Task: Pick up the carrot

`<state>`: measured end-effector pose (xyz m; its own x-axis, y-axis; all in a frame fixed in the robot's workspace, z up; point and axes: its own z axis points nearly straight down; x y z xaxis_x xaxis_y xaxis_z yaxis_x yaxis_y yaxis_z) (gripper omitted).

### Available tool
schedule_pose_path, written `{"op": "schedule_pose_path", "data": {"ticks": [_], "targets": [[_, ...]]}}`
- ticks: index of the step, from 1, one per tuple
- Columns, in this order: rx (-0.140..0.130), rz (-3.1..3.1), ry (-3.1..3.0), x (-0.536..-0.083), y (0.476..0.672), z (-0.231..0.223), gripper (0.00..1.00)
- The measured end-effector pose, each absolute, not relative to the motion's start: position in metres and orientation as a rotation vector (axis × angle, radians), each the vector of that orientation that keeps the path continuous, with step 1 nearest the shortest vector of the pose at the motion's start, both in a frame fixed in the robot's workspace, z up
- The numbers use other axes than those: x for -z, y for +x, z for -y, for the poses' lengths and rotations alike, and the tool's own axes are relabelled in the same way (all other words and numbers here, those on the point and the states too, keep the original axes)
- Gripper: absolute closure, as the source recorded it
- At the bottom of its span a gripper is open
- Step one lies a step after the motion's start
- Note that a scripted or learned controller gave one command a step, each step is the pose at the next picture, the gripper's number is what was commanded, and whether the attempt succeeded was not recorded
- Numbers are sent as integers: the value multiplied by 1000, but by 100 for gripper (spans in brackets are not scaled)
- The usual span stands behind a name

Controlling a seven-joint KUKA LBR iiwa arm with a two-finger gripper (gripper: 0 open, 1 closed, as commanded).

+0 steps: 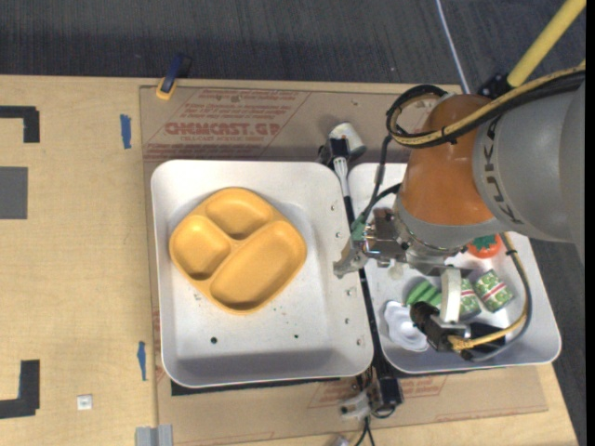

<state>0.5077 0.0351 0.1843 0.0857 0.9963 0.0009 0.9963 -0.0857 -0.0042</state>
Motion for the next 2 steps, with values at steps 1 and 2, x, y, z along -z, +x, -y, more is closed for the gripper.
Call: {"op": "schedule_pose_path", "data": {"ticks": [1, 2], "targets": [[1, 1813, -2566, -165, 553, -101, 0], [-1, 1620, -2691, -120, 598, -132, 0]]}}
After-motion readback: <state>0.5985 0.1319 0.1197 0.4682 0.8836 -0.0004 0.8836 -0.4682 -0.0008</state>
